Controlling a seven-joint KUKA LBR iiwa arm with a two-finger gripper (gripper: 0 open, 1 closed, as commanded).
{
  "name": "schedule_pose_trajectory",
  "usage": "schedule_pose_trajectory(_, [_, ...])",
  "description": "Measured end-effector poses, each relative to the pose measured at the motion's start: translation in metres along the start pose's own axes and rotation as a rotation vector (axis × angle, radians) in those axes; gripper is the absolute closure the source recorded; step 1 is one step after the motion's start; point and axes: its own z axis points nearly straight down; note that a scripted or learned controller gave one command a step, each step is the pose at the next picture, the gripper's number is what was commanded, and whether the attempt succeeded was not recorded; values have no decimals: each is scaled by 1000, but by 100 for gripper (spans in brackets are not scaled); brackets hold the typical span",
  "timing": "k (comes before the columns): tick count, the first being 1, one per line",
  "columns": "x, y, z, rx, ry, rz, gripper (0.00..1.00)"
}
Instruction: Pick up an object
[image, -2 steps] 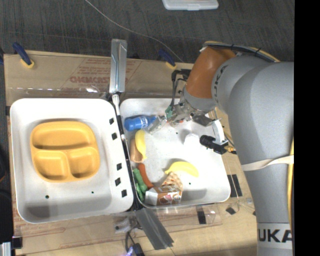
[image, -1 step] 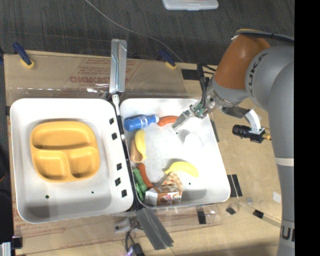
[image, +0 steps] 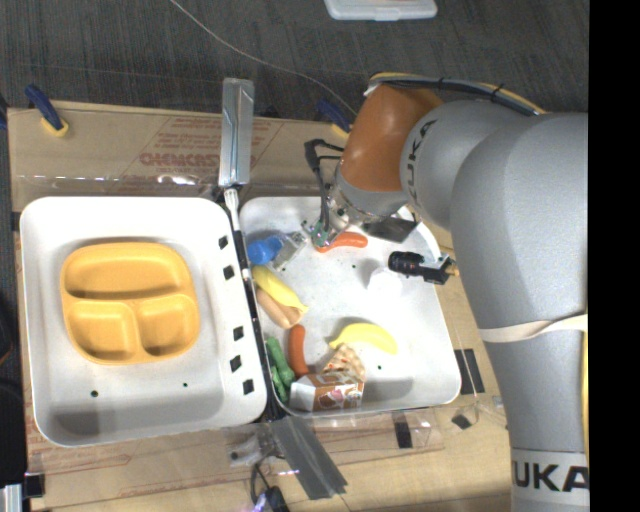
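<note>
Grey-armed gripper (image: 322, 236) lowered into the right shallow white bin (image: 432, 330), its tip just beside a small orange-red curved object (image: 345, 241); whether it is open or closed cannot be told.

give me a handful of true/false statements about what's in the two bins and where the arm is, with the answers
1. The yellow tray lies in the left bin. True.
2. The gripper is over the left bin. False: it is at the far end of the right bin, beside a small orange piece.
3. A blue object lies near the divider between the bins. True.
4. The banana rests inside the yellow tray. False: it lies in the right bin.
5. The red sausage lies in the right bin. True.
</note>
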Motion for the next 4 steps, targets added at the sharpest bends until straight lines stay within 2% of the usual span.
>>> schedule_pose_trajectory(1, [-35, -33, -75, -3, -5, 36, 0])
schedule_pose_trajectory(2, [-46, -72, 6, 5, 5, 300, 0])
schedule_pose_trajectory(3, [-24, -26, 10, 19, 13, 257, 0])
schedule_pose_trajectory(4, [-69, -69, -95, -3, -7, 74, 0])
